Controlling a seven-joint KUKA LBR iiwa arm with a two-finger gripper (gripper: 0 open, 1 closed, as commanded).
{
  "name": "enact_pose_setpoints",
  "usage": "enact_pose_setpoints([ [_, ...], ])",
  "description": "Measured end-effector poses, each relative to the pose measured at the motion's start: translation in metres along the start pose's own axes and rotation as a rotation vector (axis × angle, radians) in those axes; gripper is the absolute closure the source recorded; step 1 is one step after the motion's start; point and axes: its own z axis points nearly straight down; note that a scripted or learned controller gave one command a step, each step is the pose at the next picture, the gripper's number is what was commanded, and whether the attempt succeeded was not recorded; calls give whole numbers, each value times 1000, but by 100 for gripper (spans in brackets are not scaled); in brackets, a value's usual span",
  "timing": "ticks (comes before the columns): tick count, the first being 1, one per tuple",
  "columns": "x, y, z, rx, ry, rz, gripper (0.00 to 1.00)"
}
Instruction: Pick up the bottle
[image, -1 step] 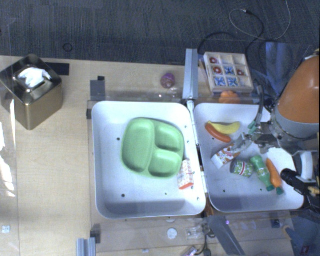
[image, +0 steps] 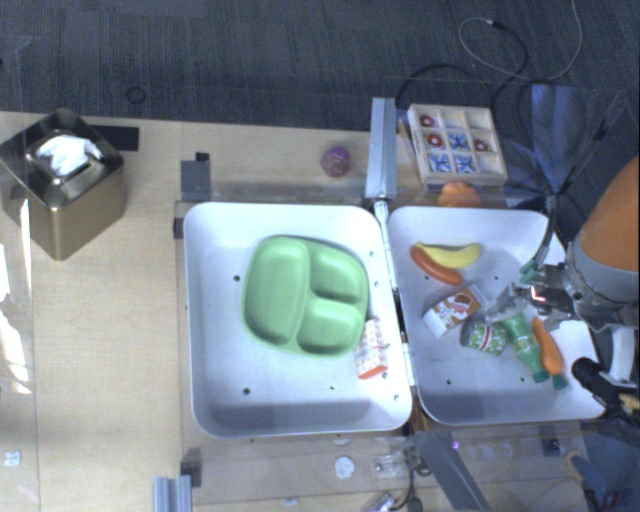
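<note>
I see the tool (image: 528, 293) low over the right white bin (image: 440, 395), at its far-right side, on the grey arm with the orange band (image: 612, 232). I cannot tell whether it is open or closed.

The green plastic bottle (image: 521, 340) lies on its side just below the tool, near it; contact unclear. An orange carrot-shaped toy (image: 549, 352) lies touching the bottle's right side. A small can with a green and red label (image: 486, 338) sits just left of the bottle. Farther left of the tool: a white and red packet (image: 449, 311), and up-left a yellow banana (image: 453, 254) over a red sausage-shaped piece (image: 436, 267).

Well left of the tool, the other white bin (image: 215, 400) holds a green divided tray (image: 305, 293) and a white and red wrapper (image: 371, 349).
</note>
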Motion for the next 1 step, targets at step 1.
enact_pose_setpoints([
  [1, -17, 20, 87, -5, -1, 52, 0],
])
